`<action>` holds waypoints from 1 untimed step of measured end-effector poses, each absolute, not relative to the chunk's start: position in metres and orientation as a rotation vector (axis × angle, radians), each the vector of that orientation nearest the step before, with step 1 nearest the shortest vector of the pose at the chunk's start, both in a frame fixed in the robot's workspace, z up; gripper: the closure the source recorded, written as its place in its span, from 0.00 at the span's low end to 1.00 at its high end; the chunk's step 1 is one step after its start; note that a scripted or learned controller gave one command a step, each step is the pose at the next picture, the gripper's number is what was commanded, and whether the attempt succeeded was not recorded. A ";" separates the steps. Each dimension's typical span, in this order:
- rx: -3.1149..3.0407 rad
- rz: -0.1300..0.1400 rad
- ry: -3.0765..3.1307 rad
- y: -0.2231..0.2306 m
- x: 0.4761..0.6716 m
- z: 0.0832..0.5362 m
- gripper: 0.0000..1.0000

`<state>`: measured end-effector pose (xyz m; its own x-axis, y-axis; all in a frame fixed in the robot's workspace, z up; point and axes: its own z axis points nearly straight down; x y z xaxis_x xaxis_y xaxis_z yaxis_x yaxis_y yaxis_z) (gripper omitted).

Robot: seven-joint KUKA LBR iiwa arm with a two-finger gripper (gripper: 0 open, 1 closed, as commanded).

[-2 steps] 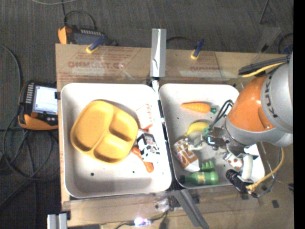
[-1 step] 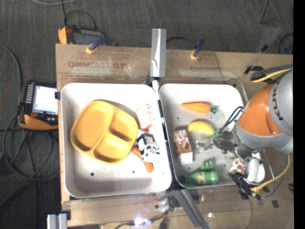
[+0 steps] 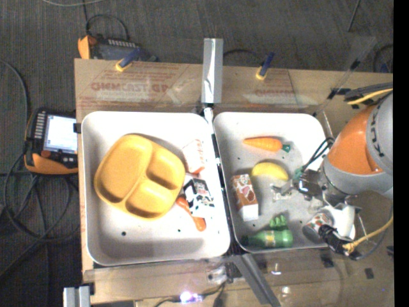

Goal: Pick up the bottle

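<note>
A: What is carried by the worktop [image 3: 137,85], and how are the two bins laid out?

B: Two shallow white bins are seen side by side. In the left bin [image 3: 96,235] a yellow divided tray [image 3: 140,174] is placed towards the left, with a small white carton [image 3: 195,155], a black-and-white patterned packet [image 3: 199,194] and an orange carrot-like piece [image 3: 195,217] gathered just beside its right edge. The right bin [image 3: 316,123] is shown holding a toy carrot [image 3: 263,144] near its far wall, a yellow lemon-shaped item [image 3: 270,171] below that, and a brown-and-white carton [image 3: 245,196] towards its left wall.

A: Where is the bottle located?

B: The green bottle [image 3: 268,238] is seen lying on its side against the near wall of the right bin, its yellow label turned upwards. A small green object [image 3: 277,222] is set just beside it, on the far side.

A: How is the hand positioned?

B: The hand [image 3: 286,189] is reached in from the right, low over the right bin, just beside the lemon-shaped item and apart from the bottle. Whether its grip is spread or closed cannot be told at this resolution, and nothing is seen to be held in it. The orange band [image 3: 361,149] of the arm is visible behind it.
</note>
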<state>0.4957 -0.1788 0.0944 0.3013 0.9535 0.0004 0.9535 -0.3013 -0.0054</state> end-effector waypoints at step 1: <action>-3.013 0.015 -0.888 -0.124 0.500 0.152 0.00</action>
<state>0.5003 -0.1244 0.1522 0.8401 0.5424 -0.0093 0.5424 -0.8401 -0.0027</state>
